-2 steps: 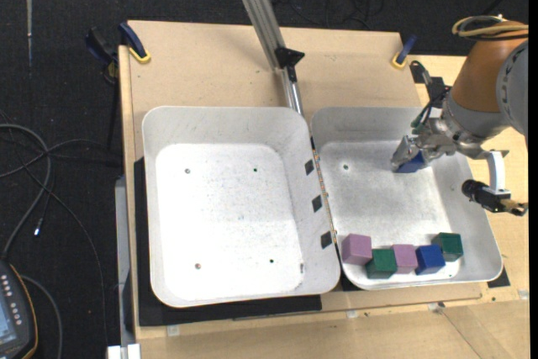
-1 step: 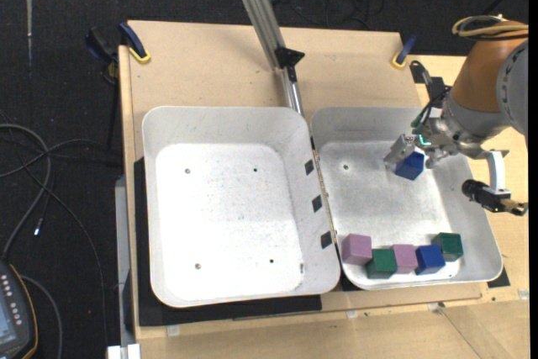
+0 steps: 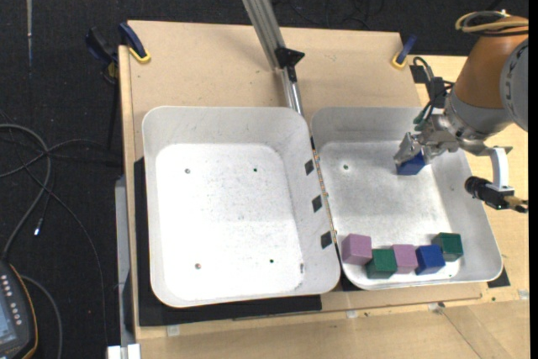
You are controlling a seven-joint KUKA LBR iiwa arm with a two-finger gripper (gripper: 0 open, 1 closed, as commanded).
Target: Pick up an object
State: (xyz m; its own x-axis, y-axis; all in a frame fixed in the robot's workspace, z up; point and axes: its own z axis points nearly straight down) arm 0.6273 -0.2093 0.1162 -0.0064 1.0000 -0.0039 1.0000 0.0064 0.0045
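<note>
- Blue cube, at two o'clock in the right bin, looks light, rigid, smooth; take opposite flat faces.
- Gripper is clenched around it.

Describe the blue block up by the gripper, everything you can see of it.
The blue block is small, solid blue and box-shaped, tilted rather than square to the bin. It sits at the gripper tip, in the upper part of the right bin, well apart from the row of blocks along that bin's near edge. The gripper's grey metal covers its top; whether it is lifted off the floor or resting on it cannot be told.
</note>
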